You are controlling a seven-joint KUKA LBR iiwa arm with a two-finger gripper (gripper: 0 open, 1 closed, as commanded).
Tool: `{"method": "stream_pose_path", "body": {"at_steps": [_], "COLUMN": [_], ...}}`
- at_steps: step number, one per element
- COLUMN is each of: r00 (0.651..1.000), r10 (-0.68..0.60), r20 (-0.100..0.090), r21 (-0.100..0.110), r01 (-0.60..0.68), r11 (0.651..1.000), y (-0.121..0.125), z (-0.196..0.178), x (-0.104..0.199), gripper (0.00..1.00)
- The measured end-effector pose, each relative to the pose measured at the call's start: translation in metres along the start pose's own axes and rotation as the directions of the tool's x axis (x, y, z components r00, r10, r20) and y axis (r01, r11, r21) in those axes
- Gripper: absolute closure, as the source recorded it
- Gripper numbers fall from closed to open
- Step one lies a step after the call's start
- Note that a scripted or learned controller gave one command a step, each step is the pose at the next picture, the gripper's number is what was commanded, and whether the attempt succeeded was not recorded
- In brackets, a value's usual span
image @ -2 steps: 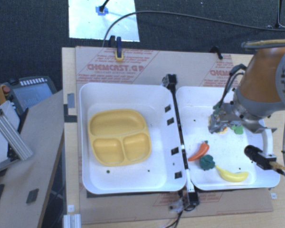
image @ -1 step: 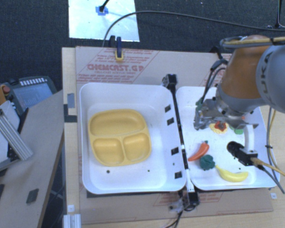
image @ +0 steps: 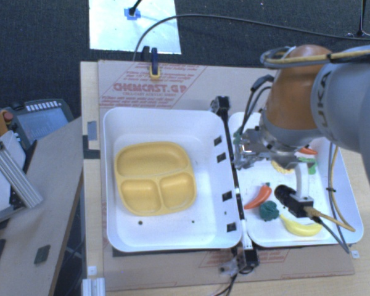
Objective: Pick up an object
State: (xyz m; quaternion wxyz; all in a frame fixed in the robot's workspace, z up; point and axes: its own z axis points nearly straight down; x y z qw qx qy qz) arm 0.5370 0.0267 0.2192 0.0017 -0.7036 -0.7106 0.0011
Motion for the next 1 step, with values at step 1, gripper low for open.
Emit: {"method": "stream_pose_path", "body": {"at_steps": [1], "r00": [1.0], "r10": [0.0], "r20": [0.001], "r21": [0.001], "r01": [0.0], "r11": [1.0], "y": [0.0014], "z": [0.0098], "x": [0.0489], "gripper": [1.0]}}
